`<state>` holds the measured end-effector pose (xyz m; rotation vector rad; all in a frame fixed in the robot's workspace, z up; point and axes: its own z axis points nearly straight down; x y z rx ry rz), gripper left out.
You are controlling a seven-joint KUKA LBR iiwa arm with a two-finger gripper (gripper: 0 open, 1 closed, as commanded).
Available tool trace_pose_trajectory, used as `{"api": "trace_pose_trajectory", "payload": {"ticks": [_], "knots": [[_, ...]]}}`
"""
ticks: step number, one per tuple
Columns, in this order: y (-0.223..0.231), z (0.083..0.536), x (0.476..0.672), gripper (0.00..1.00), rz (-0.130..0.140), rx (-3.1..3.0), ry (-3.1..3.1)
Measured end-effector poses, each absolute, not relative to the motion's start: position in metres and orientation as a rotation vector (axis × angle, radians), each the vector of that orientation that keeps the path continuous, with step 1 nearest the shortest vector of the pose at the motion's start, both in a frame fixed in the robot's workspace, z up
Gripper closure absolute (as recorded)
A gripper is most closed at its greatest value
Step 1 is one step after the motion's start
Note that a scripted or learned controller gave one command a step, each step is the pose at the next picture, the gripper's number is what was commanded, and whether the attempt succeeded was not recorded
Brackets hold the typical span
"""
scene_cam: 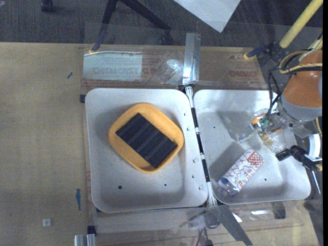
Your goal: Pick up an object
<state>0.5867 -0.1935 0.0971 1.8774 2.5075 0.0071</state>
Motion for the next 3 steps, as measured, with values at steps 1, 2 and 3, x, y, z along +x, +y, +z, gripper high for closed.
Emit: {"api": "trace_pose_trajectory", "payload": {"ticks": [1,2,3], "knots": [[-0.204,0.138,0.615,0.0,0.001,1.792,2.576],[-0.222,0.126,0.648,0.0,0.001,1.509,2.747],[-0.213,0.086,0.619,0.0,0.012,1.722,2.629]]}}
